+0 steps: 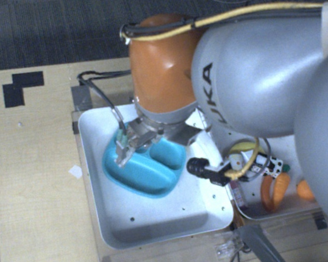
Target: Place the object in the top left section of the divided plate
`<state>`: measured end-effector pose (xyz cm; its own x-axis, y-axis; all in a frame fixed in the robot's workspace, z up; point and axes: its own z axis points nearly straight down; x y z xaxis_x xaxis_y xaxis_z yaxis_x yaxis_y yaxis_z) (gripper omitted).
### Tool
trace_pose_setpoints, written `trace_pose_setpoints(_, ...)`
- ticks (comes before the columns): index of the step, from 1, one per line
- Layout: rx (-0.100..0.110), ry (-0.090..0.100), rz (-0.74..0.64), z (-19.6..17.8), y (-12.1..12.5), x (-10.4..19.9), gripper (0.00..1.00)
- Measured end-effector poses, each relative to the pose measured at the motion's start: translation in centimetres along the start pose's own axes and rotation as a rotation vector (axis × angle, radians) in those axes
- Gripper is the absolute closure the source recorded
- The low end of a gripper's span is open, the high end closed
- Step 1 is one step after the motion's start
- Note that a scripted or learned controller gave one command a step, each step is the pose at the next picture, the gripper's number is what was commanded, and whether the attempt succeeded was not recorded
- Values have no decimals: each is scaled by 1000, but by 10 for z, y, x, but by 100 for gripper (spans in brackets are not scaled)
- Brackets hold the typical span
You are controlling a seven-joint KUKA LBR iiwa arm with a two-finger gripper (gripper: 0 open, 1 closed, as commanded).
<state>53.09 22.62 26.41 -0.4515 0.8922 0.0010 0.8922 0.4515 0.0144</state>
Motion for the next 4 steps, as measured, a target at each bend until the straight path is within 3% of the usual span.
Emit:
trace_pose_setpoints(1,-4,0,3,-11,1,-2,100)
trace_pose_setpoints(2,9,-3,-180,8,-11,-139,100)
trace_pose_setpoints(3,11,0,-165,55,17,-86,100)
trace_pose_setpoints(4,5,-1,-167,43,19,-86,100)
